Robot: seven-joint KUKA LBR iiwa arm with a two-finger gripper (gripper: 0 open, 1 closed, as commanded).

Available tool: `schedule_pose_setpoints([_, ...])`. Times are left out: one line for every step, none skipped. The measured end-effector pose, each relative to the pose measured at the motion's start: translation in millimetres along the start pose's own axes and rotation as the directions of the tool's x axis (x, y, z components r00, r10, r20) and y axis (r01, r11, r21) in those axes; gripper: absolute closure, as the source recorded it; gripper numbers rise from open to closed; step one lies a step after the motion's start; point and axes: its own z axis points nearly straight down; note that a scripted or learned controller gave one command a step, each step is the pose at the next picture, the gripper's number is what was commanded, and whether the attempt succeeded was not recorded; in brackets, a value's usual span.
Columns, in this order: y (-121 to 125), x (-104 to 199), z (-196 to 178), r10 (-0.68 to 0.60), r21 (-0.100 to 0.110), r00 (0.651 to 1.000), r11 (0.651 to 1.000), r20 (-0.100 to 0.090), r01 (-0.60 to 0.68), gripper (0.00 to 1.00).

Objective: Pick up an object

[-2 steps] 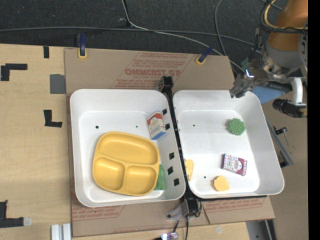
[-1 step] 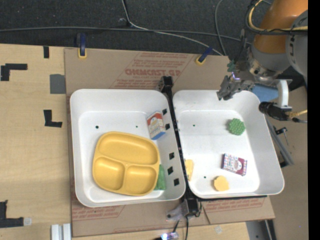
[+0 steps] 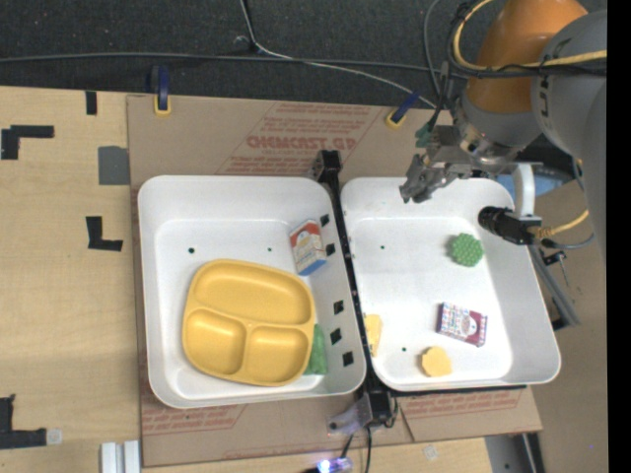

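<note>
The claw (image 3: pixel 418 187) hangs over the right bin (image 3: pixel 394 215) near its twelve o'clock rim; whether it is apart or together, I cannot tell. A green ball (image 3: pixel 466 249) lies at its four o'clock, with a purple packet (image 3: pixel 461 323) and yellow piece (image 3: pixel 435 362) toward six. The left bin (image 3: pixel 163 215) holds a yellow tray (image 3: pixel 246 320).

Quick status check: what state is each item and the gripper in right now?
Gripper: above right bin's far edge, holding nothing.
Green ball: loose in right bin.
Purple packet: lying flat.
Yellow block: resting near front wall.
Yellow tray: upright in left bin.
Small carton: leaning by divider.
</note>
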Motion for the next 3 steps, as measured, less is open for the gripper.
schedule_pose_setpoints([-23.6, 50.0, 5.9, -0.002, 0.002, 1.000, 1.000, -0.001, 0.002, 1.00])
schedule_pose_setpoints([-30.2, 101.7, 19.2, -0.003, 0.001, 1.000, 1.000, -0.001, 0.003, 1.00])
schedule_pose_setpoints([-38.0, 158.6, 11.0, -0.002, -0.001, 1.000, 1.000, -0.001, 0.002, 1.00])
